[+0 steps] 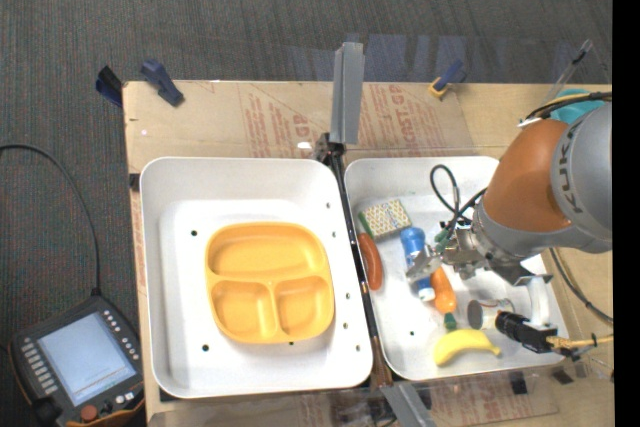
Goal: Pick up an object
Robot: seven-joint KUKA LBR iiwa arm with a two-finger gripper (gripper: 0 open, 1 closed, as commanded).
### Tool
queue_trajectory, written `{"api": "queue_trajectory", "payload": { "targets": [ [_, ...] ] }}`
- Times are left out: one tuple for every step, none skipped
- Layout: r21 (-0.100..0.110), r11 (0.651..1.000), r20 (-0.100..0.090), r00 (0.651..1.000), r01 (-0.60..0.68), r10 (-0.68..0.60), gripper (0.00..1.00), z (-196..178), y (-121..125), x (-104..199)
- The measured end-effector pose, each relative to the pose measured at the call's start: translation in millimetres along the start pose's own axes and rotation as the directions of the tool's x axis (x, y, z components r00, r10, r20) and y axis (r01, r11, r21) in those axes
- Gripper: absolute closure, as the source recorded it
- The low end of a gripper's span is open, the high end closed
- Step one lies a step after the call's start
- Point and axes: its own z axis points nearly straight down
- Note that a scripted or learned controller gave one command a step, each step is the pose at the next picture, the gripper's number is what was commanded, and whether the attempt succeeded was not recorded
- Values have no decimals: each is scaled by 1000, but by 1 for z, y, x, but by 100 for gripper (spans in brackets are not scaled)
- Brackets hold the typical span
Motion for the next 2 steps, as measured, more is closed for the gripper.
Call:
{"api": "queue_trajectory", "payload": {
  "targets": [
    [7,1000,-3,1000,-10,10,100,-7,-2,-2],
    [3,998,2,998,-63,63,100,-107,39,40]
  ]
}}
